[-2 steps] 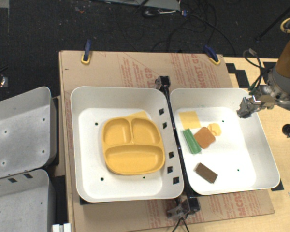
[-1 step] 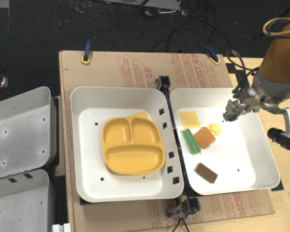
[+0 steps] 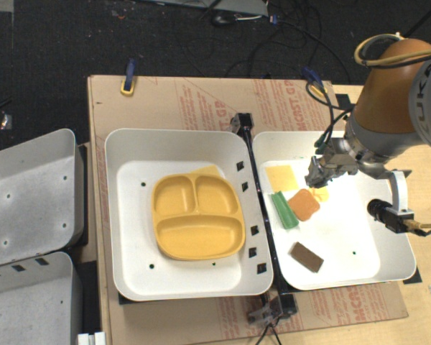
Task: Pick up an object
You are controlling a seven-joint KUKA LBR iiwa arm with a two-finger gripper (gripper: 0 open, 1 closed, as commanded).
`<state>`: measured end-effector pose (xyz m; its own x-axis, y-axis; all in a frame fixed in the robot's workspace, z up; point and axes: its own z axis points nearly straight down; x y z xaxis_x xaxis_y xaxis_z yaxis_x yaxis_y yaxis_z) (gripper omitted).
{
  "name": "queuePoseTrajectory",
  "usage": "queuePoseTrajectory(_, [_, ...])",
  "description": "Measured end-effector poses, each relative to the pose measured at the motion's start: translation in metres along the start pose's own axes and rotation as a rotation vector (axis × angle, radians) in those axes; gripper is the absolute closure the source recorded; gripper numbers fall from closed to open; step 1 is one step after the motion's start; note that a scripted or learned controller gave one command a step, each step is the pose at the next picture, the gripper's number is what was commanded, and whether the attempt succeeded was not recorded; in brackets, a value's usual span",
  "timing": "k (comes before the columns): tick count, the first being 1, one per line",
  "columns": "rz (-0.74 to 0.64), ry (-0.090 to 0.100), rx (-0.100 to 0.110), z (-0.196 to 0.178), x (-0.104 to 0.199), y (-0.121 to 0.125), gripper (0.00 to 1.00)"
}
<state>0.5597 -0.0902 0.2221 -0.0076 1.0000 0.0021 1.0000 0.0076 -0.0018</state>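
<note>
The grey arm [image 3: 395,106] with its orange band comes in from the right and bends down over the far part of the right bin [image 3: 359,264]. Its gripper [image 3: 321,172] hangs low above the cluster of small things there, right at the spot where a pale yellow flat square [image 3: 280,176] meets a smaller bright yellow piece [image 3: 320,194]. I cannot tell how the fingers are set (they are dark and bunched against the wrist from up here), and nothing is plainly caught between them.

Just nearer than the gripper lies an orange rounded block [image 3: 304,205], touching or almost touching the bright yellow piece. To the left of the orange block a green stick [image 3: 284,210] lies at a slant, close along the bin's left wall. Further toward the near side, apart from the rest, a dark brown block [image 3: 307,256] rests on the white floor of the bin.

The left bin [image 3: 129,192] holds a yellow divided tray [image 3: 198,216], lying flat with three compartments, a bit tilted in its placement. Both bins sit side by side on a brown cardboard sheet [image 3: 201,99] covering the desk, with a black divider strip [image 3: 257,207] between them. Two more white trays [image 3: 29,192] lie off to the far left.
</note>
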Motion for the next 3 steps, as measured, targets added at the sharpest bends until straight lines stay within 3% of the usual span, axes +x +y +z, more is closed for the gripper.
queuePoseTrajectory(2, [-0.001, 0.000, 0.001, 0.012, 0.113, -0.031, 1.00])
queuePoseTrajectory(3, [-0.001, 0.000, -0.002, -0.005, 0.164, -0.042, 1.00])
